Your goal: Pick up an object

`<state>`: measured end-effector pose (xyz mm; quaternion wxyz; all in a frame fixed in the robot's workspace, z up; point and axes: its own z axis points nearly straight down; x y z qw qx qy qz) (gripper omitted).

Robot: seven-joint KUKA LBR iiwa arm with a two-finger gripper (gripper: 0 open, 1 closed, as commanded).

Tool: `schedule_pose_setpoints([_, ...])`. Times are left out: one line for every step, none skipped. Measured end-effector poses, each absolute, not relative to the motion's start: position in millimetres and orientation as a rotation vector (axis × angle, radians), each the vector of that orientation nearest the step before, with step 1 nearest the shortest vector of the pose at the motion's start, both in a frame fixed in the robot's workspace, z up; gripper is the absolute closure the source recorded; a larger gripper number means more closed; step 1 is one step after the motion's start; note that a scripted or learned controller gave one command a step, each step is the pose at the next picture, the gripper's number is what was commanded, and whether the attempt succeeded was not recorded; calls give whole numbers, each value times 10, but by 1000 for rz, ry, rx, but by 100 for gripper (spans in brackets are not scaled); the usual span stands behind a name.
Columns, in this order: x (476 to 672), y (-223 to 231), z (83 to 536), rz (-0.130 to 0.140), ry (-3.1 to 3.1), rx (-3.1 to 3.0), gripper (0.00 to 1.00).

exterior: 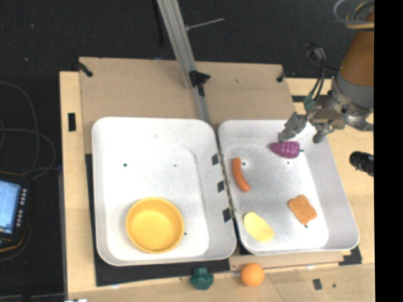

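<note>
Up in the right part of the frame we see the grey arm point(356, 74) coming in, with its gripper point(306, 129) poised over the upper right corner of the right bin point(327, 181). Its two fingers point(291, 129) stand apart, spread and holding nothing between them. Just below the gripper, slightly toward the left finger, lies a purple bunch of grapes point(286, 148) on the bin floor; the finger tip comes very near its top edge (whether it actually touches, we cannot tell). The other finger sits to the right of the grapes, above the bin's rim. Further down in the same bin we find an orange sausage point(240, 174) near the left wall, a yellow lemon-like piece point(257, 226) at the lower left, and an orange-brown bread piece point(303, 209) at the lower right. In the left bin point(151, 150) a yellow bowl point(155, 224) rests at the lower part. Below the bins, on the bench edge point(283, 279), an orange ball point(252, 274) sits beside a small dark green object point(201, 279).
</note>
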<state>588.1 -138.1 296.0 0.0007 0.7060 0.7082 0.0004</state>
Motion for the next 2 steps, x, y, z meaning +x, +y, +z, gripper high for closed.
schedule_pose_setpoints([5881,-1381,2960,2,2223,2218,0])
schedule_pose_setpoints([5964,-1406,2489,-6,2221,2223,0])
